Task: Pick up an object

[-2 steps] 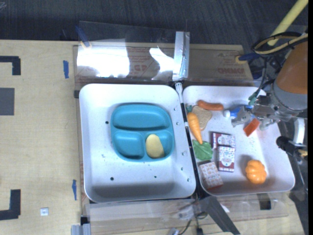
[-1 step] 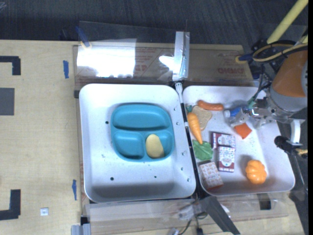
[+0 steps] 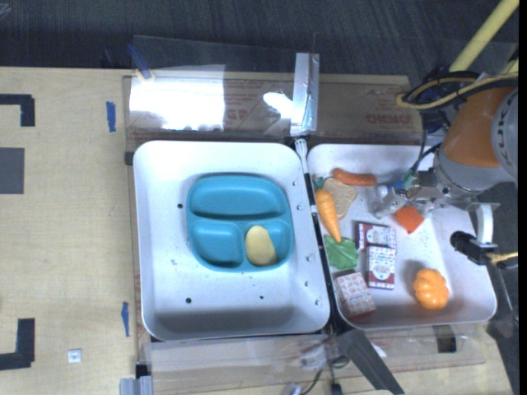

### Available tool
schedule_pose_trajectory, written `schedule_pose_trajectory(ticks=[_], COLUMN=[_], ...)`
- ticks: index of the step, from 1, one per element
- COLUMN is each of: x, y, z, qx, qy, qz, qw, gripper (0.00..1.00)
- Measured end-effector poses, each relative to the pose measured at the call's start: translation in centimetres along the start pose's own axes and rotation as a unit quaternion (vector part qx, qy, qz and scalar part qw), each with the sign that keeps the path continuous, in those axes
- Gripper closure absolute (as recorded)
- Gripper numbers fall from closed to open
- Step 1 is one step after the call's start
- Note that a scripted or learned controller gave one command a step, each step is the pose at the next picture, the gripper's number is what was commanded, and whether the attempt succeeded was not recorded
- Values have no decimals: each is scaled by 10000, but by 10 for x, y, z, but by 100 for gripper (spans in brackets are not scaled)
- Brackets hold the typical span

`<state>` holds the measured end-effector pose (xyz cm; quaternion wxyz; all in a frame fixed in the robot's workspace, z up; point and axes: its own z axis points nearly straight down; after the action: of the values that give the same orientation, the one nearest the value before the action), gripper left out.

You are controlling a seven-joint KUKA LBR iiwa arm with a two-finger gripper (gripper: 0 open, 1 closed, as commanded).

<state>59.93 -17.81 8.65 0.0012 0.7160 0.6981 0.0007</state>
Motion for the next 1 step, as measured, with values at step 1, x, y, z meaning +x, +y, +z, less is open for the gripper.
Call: schedule_pose_trajectory(ticks=[1], x=[-1], y=[2], z=[-13], qx=[-37], qy=[-10], qz=[5], qw=[10000], gripper=[100])
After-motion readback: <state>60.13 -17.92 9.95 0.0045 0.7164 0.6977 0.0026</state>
